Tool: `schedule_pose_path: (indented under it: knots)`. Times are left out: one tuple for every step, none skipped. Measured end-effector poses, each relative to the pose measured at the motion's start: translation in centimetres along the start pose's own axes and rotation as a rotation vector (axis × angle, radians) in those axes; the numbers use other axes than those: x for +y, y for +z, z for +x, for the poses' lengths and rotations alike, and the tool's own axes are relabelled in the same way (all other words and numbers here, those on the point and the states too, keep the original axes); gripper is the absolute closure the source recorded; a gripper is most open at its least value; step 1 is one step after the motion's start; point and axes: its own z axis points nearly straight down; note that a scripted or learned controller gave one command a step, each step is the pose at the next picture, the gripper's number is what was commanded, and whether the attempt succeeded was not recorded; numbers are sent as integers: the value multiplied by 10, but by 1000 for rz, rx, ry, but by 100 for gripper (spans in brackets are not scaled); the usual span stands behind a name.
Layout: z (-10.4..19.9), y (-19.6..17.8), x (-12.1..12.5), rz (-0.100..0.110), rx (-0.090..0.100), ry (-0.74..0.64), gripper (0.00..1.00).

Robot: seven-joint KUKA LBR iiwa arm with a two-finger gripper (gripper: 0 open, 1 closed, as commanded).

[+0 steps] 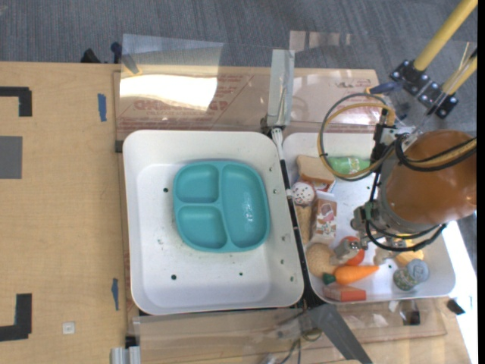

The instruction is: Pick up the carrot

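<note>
Orange carrot with a green tip on its left end, lying flat on its side, long way across, near the front edge of the right bin. Smooth, a bit shiny, fat in the middle. Just behind it, a small red and orange toy. Touching its left end, a round tan cookie. Right under it, a thin red stick by the front wall. To its right, a grey-green round thing and a yellow bit.

Grey arm with the big orange band hanging over the right bin, black cables looped around it. Pincer low down under the band, just above and behind the carrot. Mostly hidden by the arm, so cannot tell if spread or pressed together. Nothing seen pinched. Cannot tell if touching the carrot.

Farther back in the same bin, a green thing, a tan block, a white ball with spots, and a small box with red on it.

In the left bin, a teal plate with 3 parts. Both bins side by side on the brown counter.
</note>
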Motion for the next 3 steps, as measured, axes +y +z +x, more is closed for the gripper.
schedule_pose_path:
  knots:
    - [1,0,-2,7,-7,-93,0]
    - [-4,0,0,6,-11,-307,0]
    - [-11,2,-1,11,-17,-666,0]
